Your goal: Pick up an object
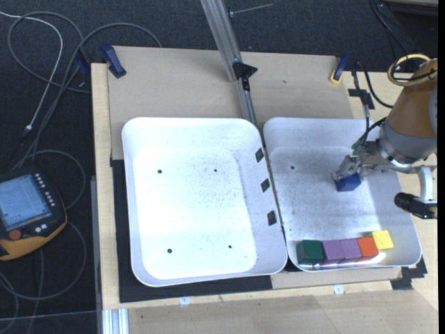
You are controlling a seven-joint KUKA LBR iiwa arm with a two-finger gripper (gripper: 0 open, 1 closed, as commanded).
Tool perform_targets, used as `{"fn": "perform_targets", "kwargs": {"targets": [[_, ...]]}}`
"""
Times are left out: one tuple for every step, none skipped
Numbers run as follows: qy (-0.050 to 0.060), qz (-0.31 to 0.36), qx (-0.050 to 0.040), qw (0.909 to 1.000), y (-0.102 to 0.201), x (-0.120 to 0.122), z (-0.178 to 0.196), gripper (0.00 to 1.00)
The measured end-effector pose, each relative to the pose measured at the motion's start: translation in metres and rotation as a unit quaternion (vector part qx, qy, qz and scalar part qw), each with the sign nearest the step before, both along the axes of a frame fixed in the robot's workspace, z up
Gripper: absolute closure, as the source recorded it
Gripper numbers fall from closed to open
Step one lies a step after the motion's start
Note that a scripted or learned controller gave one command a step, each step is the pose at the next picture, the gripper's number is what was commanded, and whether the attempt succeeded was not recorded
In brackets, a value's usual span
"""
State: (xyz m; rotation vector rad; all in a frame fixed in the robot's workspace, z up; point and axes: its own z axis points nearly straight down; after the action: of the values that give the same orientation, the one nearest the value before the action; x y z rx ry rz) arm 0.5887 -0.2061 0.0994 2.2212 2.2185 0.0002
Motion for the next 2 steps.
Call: {"fn": "perform_targets", "kwargs": {"targets": [[0.002,0.004,0.0029,1.0000,0.081,-0.008,0.001,1.00],[-0.004,0.005,0.0019,1.0000,0.151,0.023,0.105,1.00]]}}
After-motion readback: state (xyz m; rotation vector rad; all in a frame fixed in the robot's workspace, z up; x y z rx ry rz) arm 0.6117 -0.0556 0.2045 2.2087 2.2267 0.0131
